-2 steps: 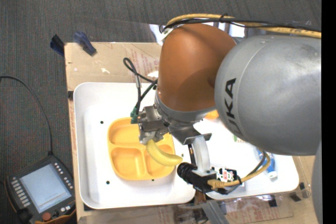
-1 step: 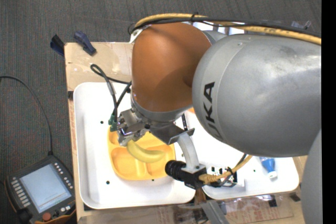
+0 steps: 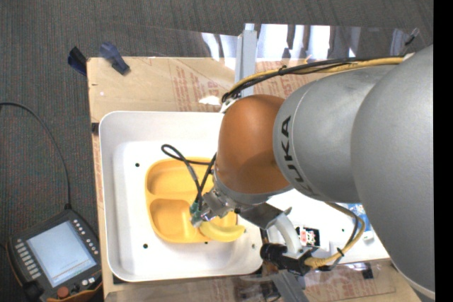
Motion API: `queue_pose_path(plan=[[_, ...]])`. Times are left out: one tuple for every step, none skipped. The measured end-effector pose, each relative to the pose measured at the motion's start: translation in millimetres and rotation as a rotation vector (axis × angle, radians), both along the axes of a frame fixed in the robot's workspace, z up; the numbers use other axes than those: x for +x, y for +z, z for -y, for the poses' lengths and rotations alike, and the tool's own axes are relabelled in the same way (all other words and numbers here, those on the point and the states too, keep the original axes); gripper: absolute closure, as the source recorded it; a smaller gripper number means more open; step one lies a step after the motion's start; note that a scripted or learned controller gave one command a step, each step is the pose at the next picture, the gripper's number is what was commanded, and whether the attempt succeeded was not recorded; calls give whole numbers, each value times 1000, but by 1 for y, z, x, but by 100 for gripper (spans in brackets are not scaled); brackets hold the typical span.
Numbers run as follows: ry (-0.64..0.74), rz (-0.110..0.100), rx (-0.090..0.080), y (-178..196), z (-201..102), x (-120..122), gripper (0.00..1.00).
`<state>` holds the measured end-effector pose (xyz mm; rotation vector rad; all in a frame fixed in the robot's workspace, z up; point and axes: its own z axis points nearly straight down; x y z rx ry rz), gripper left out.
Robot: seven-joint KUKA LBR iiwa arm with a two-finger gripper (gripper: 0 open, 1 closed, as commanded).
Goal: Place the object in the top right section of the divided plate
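One fixed camera looks down at a slant on the shallow white plastic bin (image 3: 120, 173), close behind the grey arm (image 3: 354, 138).

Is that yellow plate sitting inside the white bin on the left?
Yes, the yellow divided plate lies flat on the floor of the left white bin.

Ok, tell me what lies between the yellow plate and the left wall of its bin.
In the camera view, just bare white bin floor between the plate and the left wall, save two small dark dots at the floor's edge. Nothing else sits on that stretch.
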<state>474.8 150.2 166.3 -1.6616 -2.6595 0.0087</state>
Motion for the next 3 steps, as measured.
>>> queue_pose_path(plan=[[228, 3, 2, 38, -33, 46, 100], [478, 3, 4, 62, -17, 1, 100], [557, 3, 4, 23, -46, 64, 100]])
